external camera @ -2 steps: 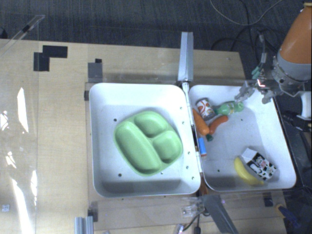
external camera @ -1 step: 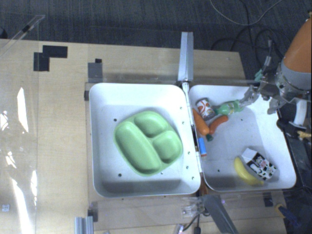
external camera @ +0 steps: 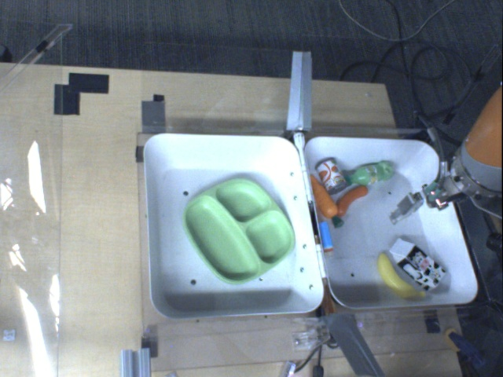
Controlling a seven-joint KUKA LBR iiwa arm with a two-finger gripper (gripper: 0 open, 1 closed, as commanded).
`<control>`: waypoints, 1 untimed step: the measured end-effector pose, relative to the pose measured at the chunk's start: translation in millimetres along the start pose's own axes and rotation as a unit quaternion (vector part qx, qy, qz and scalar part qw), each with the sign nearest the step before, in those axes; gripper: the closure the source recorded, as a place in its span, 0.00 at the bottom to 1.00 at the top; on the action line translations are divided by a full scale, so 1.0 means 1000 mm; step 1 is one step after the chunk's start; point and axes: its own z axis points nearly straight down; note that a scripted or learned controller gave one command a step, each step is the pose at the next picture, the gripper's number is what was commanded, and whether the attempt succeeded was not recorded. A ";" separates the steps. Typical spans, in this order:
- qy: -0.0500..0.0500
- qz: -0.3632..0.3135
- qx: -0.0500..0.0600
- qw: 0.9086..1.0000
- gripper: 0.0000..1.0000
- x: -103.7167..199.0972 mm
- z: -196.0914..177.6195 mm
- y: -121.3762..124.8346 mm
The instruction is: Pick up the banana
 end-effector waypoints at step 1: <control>-0.002 -0.057 -0.004 0.998 0.00 0.056 0.096 -0.033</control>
